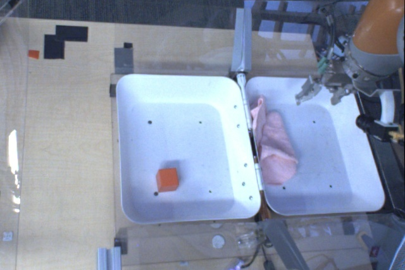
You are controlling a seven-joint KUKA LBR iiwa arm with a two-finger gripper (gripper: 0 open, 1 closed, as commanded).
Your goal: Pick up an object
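Overhead, claw [323, 90] hanging with fingers apart over right bin's [354, 199] far edge; pink cloth [275, 147] lying against left wall; orange block [168, 179] sitting alone in left bin [190, 95]; wooden desk [57, 155] surrounding.

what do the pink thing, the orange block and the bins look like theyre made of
Pink thing: soft cloth, matte; it lies crumpled with folds and a limp outline. Orange block: rigid, matte, with flat faces and straight edges; foam, wood or plastic cannot be told. Bins: likely smooth moulded white plastic, with rounded corners and a faint sheen.

arm: reaching from right | pincer [323, 90]: fingers spread, empty
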